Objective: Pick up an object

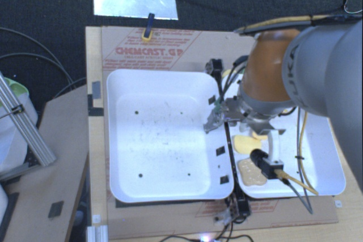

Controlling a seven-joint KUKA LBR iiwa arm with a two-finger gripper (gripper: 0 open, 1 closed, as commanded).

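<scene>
Over the right bin (329,178) hangs the grey arm (317,71), its gripper (258,127) buried beneath the orange band; whether it is clenched I cannot tell; a pale yellow piece (245,144) and a tan biscuit-shaped object (249,174) lie near that bin's left wall.

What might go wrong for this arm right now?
1. The pale yellow objects sit tight against the right bin's dividing wall, so a grab there may scrape the wall.
2. Cables trail low over that bin and could snag.
3. The arm hides much of the bin.
</scene>
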